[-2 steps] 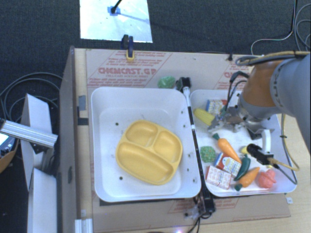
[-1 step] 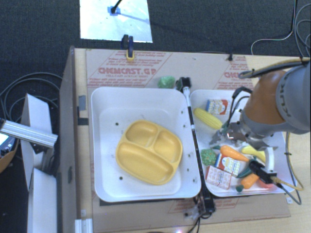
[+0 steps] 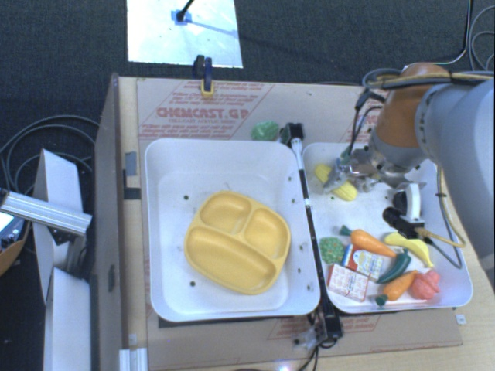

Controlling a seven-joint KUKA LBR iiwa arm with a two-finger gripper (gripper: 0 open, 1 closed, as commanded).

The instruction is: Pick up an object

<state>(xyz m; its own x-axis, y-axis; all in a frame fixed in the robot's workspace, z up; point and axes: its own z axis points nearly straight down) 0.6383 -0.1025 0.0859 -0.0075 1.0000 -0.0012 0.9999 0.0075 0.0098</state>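
Observation:
My gripper (image 3: 343,174) is low over the far left corner of the right bin (image 3: 455,292), at the end of the grey and orange arm (image 3: 418,114). A small yellow piece (image 3: 321,174) lies just left of it, and a yellow lemon-like toy (image 3: 346,192) lies just in front of it. Whether either touches the gripper is unclear. Toy foods fill the near part of this bin: an orange carrot (image 3: 372,243), a green broccoli (image 3: 332,250), a yellow banana (image 3: 411,246), a dark green vegetable (image 3: 396,267), a red and white carton (image 3: 356,273), a second carrot (image 3: 399,286) and a pink fruit (image 3: 425,284).
The left bin (image 3: 166,207) holds a yellow divided plate (image 3: 237,240). A green toy (image 3: 265,131) lies on the cardboard behind the bins. A black divider bar (image 3: 306,207) runs between the two bins. A blue clamp (image 3: 203,72) stands at the bench's back edge.

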